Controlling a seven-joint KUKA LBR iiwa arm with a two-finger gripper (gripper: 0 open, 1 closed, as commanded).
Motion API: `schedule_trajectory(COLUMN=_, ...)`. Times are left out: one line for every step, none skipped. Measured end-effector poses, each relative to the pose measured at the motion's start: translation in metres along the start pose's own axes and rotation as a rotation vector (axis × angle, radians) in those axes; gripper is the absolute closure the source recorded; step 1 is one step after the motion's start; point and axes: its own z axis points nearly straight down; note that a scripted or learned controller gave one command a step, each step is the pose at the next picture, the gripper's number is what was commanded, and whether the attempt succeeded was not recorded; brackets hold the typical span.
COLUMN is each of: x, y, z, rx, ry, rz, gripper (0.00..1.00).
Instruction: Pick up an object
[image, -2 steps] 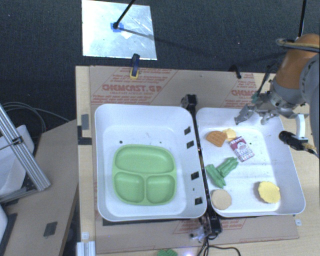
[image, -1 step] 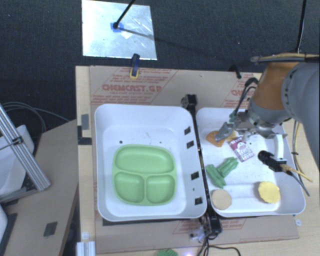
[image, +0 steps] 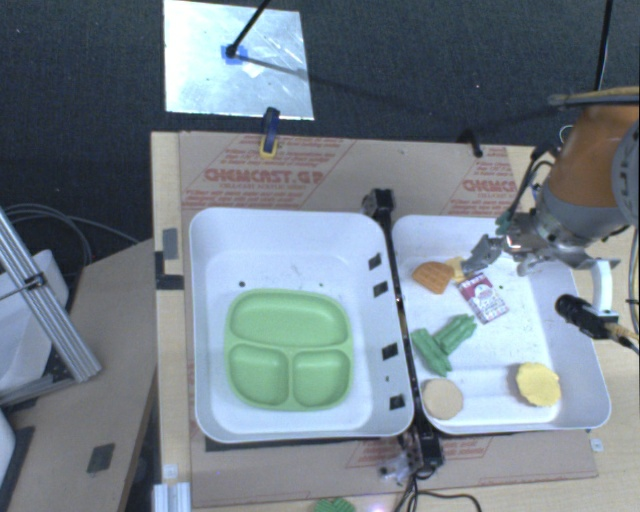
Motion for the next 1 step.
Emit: schedule_trajectory(x=0.0324, y=-0.0686, z=0.0606, rx=0.014, ry=0.005, rz=-0.001, gripper=0.00)
